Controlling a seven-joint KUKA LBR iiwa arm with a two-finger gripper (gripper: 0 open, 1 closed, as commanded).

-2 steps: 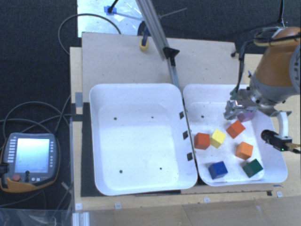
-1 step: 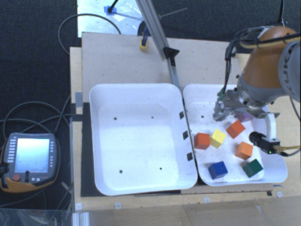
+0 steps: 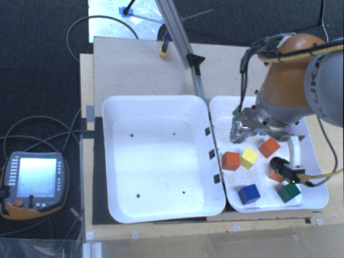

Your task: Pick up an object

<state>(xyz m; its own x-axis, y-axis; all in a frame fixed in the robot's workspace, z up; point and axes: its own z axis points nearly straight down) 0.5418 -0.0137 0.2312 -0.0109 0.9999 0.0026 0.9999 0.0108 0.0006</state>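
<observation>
- Step in hand: approach. The claw (image 3: 239, 133) hangs over the upper left part of the right bin (image 3: 312, 200), above the blocks; no block is seen between its fingers, so nothing is held.
- Claw state: whether the fingers stand apart or together cannot be told (the wrist housing covers most of them).
- Task objects: all lie in the right bin. Nearest the claw are the orange-red block (image 3: 231, 160) and the yellow block (image 3: 249, 158), touching each other just below it.
- Next move, as a judgement: lower over one block and close on it. The orange block (image 3: 269, 147), standing apart, looks easier than the touching pair.
- Count of blocks: one orange-red, one yellow, one orange, one blue block (image 3: 249, 193), one green block (image 3: 289, 192); a further orange piece (image 3: 276, 175) is partly hidden.
- Count of bins: two; the left bin (image 3: 115, 144) holds no blocks.
</observation>
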